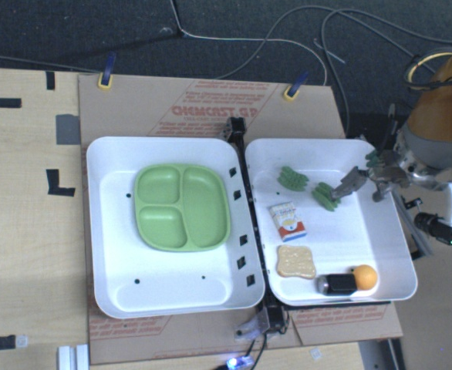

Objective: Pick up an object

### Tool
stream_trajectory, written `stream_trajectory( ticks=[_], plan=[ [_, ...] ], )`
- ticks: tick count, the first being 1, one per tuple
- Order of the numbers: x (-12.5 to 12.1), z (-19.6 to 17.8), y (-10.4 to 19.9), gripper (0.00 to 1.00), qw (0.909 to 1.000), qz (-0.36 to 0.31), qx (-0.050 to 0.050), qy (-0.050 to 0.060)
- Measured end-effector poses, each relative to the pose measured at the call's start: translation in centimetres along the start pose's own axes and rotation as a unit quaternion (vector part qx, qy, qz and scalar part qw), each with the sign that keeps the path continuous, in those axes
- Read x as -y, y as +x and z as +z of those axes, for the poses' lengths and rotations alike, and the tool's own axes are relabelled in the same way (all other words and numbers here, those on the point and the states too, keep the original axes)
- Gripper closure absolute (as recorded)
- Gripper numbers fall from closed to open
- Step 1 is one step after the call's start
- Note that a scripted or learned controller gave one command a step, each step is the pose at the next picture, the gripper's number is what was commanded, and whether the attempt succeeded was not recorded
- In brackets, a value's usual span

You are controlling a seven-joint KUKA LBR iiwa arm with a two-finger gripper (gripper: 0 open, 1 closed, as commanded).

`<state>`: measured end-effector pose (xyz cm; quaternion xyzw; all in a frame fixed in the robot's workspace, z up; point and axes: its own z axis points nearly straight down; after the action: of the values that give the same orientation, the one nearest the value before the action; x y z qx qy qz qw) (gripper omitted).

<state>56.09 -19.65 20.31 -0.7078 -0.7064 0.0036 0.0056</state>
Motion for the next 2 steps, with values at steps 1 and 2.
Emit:
stream_trajectory(
  ticks=[1,2],
  plan=[
    [-0.3,-0.6,0.0,0.00,1.0000,-0.002,0.001,-0.006],
    [0.0,5.8,-0.2,0.00,1.0000,-0.001,0.001,-0.003]
  ],
)
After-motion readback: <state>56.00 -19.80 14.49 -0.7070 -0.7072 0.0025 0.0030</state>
